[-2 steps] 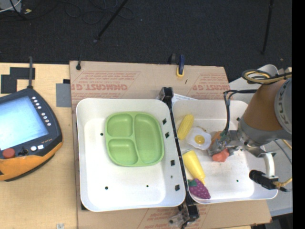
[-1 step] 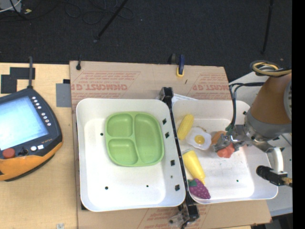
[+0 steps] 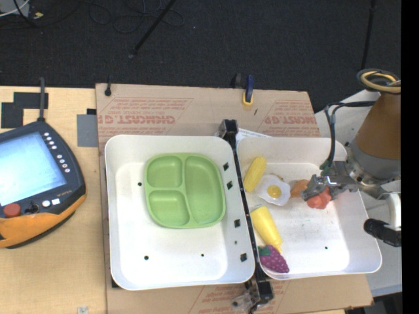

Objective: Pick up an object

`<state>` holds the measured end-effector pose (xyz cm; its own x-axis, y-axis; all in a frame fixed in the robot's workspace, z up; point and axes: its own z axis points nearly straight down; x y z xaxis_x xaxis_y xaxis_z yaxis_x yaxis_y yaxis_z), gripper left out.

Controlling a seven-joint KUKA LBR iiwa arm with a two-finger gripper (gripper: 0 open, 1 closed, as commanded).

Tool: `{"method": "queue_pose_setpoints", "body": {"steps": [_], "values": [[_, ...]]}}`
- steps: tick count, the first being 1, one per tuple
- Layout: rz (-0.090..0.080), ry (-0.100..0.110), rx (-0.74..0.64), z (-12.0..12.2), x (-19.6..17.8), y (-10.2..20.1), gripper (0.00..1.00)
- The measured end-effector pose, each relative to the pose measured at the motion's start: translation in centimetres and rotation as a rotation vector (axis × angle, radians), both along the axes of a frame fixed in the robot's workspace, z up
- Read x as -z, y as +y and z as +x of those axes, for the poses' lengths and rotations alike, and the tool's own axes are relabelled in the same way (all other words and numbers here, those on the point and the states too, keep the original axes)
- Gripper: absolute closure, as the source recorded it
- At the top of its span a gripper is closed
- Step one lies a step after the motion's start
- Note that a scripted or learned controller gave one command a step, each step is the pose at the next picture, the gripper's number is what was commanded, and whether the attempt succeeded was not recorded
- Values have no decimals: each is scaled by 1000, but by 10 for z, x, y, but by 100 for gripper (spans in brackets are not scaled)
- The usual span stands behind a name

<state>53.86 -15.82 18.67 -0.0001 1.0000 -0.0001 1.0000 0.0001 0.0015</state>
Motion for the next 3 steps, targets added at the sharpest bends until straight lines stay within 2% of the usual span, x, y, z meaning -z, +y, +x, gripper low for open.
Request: {"method": "queue_pose_setpoints", "body": {"steps": [1, 2, 3], "values": [[0, 0, -1, 1, -43, -1, 100], [3, 5, -4, 8, -32, 53, 100], [4, 7, -4, 1, -29, 107, 100]]}}
